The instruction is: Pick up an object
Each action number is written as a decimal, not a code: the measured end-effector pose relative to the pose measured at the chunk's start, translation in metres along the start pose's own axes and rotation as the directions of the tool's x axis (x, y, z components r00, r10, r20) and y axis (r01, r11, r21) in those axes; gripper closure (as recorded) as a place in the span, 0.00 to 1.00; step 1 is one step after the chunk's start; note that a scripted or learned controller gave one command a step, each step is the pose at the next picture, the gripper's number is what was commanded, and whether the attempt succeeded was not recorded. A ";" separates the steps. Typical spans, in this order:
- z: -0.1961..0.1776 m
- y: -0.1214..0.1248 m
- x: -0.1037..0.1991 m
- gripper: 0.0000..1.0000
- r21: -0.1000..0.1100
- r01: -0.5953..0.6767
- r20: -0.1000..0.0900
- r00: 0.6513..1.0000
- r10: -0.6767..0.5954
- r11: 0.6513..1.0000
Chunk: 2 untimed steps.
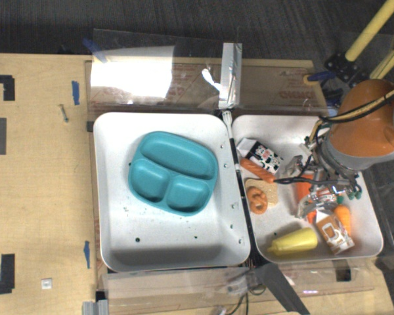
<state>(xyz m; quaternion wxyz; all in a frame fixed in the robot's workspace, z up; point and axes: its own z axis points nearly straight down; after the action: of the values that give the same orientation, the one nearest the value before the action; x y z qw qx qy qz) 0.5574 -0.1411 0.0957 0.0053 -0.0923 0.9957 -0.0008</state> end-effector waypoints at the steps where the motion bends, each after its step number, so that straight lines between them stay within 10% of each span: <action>1: 0.007 -0.028 0.031 0.00 -0.001 0.045 0.000 0.999 -0.045 0.999; 2: 0.006 -0.010 0.058 0.00 0.002 0.029 0.002 1.000 -0.029 1.000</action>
<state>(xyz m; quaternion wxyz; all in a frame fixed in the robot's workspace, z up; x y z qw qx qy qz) 0.5020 -0.1615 0.0890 0.0063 -0.1067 0.9943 -0.0015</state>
